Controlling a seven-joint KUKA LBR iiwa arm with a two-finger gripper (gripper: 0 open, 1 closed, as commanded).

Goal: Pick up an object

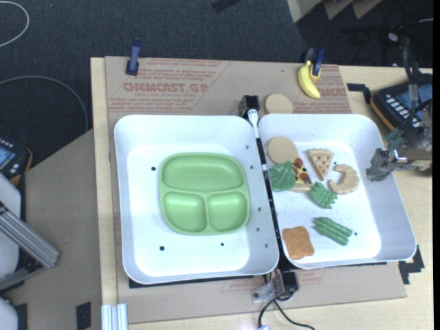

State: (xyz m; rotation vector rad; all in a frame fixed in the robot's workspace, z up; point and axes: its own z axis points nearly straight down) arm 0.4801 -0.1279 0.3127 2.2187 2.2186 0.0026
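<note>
Nearest the bottom edge, a small clip with a trailing cable sits at the seam where the two white bins meet. Just above it, in the right bin, lie the toy foods: a tan cracker-like square in the near left corner, a green bean pod just beside it, a small green leafy piece above that, and a larger green leaf against the bin's left wall. A pizza slice touches that leaf, with a round tan cookie above it, a triangular sandwich wedge to its right, and a pale curved croissant beside the wedge.

In the left bin rests a green divided plate, flat and roughly centered.

On the table behind the bins lie a banana and another tan disc.

From the right edge the arm reaches in low over the right bin's far right rim. Its end effector points left toward the food, well apart from the croissant, with nothing between its fingers; whether they are apart or together I cannot tell.
</note>
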